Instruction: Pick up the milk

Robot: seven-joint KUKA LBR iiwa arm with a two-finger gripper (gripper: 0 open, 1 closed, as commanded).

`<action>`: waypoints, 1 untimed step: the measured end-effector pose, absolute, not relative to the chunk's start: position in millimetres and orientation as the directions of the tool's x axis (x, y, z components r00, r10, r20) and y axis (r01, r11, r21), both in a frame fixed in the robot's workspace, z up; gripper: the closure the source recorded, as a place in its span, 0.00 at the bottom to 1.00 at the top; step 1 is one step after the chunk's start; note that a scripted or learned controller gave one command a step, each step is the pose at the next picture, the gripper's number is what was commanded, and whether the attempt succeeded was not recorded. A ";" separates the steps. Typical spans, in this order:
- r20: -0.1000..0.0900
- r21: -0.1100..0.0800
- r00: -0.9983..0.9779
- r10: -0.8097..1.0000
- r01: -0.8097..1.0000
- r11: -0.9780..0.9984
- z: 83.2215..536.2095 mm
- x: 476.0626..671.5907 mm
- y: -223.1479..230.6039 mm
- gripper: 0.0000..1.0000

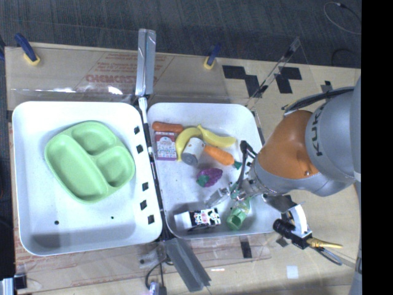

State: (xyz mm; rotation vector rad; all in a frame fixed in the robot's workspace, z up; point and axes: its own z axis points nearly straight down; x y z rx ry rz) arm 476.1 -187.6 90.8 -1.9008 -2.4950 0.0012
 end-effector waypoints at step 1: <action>0.003 -0.004 -0.271 0.963 0.963 0.271 100.6 477.0 -187.0 1.00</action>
